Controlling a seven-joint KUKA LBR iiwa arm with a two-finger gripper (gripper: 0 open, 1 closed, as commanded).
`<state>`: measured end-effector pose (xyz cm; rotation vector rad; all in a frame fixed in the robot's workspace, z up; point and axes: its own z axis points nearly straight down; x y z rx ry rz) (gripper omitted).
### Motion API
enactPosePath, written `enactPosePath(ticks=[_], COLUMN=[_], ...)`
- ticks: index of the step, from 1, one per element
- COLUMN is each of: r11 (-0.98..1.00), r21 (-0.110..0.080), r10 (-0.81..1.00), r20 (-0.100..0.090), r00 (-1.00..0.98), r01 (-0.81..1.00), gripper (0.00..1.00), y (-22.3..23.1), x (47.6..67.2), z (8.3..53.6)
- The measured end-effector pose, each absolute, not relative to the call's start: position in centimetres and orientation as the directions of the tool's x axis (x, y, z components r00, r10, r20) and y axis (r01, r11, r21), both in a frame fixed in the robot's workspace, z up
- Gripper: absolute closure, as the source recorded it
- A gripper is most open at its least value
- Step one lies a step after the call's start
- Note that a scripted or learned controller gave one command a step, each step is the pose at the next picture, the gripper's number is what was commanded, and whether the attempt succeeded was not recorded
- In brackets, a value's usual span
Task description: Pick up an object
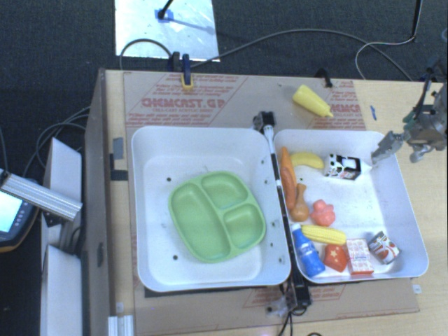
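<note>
The tool hung at the right edge of the frame, over the upper right rim of the right bin. I cannot tell how it was set. In that bin lay a banana, a small black and white box, a carrot, a pink toy, a corn cob, a blue bottle and a red and white can. The left bin held a green plate. A yellow toy lay on the tabletop above the bins.
</note>
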<state>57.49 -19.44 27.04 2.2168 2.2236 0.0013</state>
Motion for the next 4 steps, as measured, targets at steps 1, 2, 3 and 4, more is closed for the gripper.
enactPosePath(ticks=[1,2,3,4], r11=[0.003,0.001,0.002,0.004], r21=[-0.001,0.002,0.004,0.003], r10=[1.0,1.0,1.0,1.0], r20=[0.001,-0.001,0.0,0.001], r00=[-0.003,-0.001,-0.002,-0.004], r01=[1.0,1.0,1.0,1.0], gripper=[0.0,0.0,1.0,1.0], y=[-10.5,-11.3,-11.3,-3.8], x=[51.3,53.2,53.3,49.6], z=[17.6,8.4,9.5,18.5])
